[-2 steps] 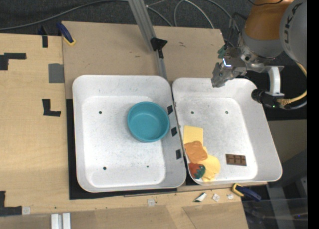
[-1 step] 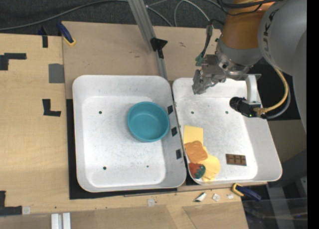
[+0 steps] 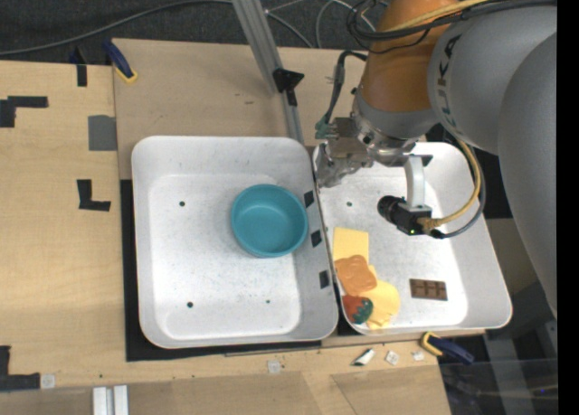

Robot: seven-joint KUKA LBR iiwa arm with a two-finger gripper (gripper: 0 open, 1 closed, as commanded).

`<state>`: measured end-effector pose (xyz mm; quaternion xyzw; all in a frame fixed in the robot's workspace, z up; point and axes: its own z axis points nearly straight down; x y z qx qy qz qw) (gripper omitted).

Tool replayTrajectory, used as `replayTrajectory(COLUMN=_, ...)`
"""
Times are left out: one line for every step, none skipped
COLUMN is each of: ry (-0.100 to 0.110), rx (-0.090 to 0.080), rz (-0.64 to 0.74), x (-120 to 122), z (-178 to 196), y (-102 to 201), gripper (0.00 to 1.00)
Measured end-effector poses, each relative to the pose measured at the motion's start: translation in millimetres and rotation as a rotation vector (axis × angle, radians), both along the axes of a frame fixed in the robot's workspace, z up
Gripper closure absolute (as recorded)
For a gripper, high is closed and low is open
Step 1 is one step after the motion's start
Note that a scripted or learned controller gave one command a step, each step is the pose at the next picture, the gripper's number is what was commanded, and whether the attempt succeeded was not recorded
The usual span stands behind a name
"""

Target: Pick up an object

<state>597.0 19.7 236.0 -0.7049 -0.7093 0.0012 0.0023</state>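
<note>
The camera view looks down on two shallow white plastic bins side by side on a bench. In the left bin (image 3: 172, 305), near the centre of the frame, stands a round teal plastic bowl (image 3: 268, 220), upright and open at the top, with a smooth wall and a slightly darker inside. It touches nothing else in that bin.

The right bin (image 3: 470, 278) holds several small things along its left wall, in the lower middle of the frame: a flat pale yellow square piece (image 3: 352, 243), an orange lumpy piece (image 3: 355, 273) just below it and touching it, and another yellow piece (image 3: 384, 300) with something green and red at its lower left edge. A small dark brown rectangular block (image 3: 428, 290) lies apart, to the right of them.

The grey two-finger gripper (image 3: 336, 165) hangs over the upper left corner of the right bin, close to the wall between the bins. Whether it is open or closed, I cannot tell, and nothing is seen held in it.
</note>
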Motion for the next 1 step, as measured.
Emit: replayTrajectory(ry=-0.002, rx=0.0, rz=0.001, x=-21.9, z=5.8, y=52.3, gripper=1.0)
